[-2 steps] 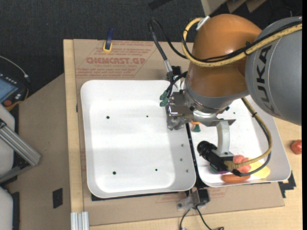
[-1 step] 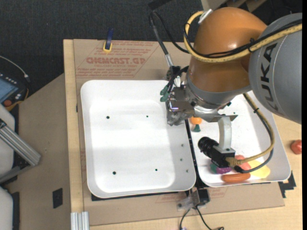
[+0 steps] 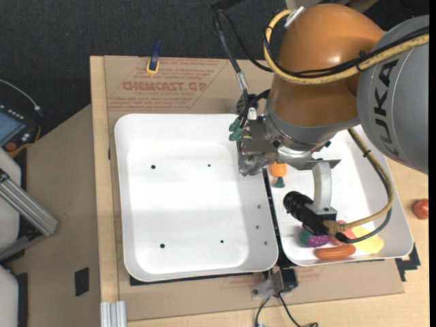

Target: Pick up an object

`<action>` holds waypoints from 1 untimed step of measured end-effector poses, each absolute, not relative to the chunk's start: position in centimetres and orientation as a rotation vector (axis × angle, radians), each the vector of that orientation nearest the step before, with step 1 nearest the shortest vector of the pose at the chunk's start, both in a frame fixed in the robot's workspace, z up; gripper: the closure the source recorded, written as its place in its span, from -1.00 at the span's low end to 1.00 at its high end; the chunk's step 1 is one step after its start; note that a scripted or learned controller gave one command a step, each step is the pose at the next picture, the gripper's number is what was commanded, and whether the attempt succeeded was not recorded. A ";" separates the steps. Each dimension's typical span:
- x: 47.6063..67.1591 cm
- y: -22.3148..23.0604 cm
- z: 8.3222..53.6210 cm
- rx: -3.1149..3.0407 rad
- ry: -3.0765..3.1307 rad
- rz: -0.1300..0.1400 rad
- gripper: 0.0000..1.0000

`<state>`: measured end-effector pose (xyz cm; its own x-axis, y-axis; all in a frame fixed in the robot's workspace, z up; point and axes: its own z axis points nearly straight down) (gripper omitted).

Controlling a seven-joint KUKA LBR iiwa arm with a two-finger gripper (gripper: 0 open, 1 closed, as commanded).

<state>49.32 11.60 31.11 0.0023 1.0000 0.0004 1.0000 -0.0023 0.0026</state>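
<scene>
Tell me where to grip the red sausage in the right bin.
Grip the sausage across its narrow middle, coming straight down. It lies flat and lengthwise along the right bin's near wall, so close the fingers across its width. The purple piece and yellow piece crowd it, so it's tight.

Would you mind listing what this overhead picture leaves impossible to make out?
- Gripper: the orange wrist band covers it from above, so its finger state is unreadable.
- Right bin: the arm hides much of its floor.
- Toys at its near edge: overlapped by a black fitting and cable, too small to identify.
- Orange item: cut off by the picture's right side.
</scene>
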 end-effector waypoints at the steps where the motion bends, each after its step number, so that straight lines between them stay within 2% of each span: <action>1: 47.8 7.8 23.1 2.230 2.221 -0.011 1.00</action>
<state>47.77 7.83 23.13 0.0040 1.0000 -0.0008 0.9999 -0.0040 -0.0095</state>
